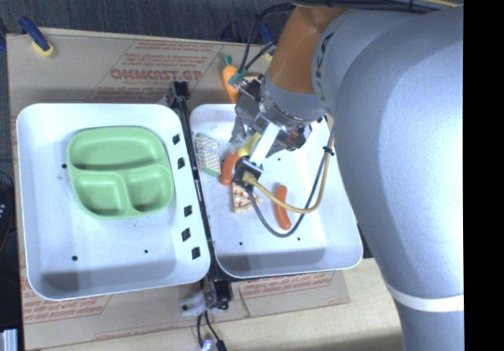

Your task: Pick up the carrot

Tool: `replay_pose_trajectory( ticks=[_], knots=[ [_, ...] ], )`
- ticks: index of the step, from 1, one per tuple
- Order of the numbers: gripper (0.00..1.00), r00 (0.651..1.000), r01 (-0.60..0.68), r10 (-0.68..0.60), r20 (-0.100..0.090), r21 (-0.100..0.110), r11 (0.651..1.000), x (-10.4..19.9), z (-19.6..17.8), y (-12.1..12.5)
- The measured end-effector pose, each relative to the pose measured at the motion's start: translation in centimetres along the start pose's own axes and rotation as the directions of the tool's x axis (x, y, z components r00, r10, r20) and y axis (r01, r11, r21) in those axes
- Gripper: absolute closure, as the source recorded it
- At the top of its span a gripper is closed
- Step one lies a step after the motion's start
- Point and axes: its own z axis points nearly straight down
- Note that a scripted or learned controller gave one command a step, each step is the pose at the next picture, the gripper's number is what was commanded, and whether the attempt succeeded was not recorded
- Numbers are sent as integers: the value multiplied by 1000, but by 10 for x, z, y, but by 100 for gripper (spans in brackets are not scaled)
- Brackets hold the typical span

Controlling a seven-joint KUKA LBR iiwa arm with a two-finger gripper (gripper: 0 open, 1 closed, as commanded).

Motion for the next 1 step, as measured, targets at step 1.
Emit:
replay_pose_trajectory(
  ticks=[1],
  knots=[
    [100, 999, -35, 35, -2, -2, 999, -7, -32, -92]
  ],
)
